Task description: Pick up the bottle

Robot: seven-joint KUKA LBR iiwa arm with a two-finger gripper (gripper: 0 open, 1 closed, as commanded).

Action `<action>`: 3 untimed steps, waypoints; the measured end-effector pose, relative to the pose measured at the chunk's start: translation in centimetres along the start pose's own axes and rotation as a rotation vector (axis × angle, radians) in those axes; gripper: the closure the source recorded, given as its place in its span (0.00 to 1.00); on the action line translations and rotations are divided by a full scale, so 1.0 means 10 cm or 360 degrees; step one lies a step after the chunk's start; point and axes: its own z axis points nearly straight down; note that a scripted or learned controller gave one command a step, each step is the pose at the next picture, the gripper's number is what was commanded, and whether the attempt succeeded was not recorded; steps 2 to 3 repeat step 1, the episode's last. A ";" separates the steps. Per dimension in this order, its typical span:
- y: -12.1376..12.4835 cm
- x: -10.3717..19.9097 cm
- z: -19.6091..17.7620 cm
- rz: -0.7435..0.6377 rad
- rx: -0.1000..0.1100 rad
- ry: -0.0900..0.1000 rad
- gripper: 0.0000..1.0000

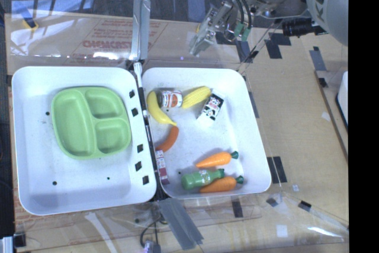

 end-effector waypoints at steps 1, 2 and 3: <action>0.16 -0.16 -0.42 -0.0027 0.0003 0.0012 1.00; 0.16 -0.16 -0.42 -0.0027 0.0003 0.0012 1.00; 0.16 -0.16 -0.42 -0.0027 0.0003 0.0012 1.00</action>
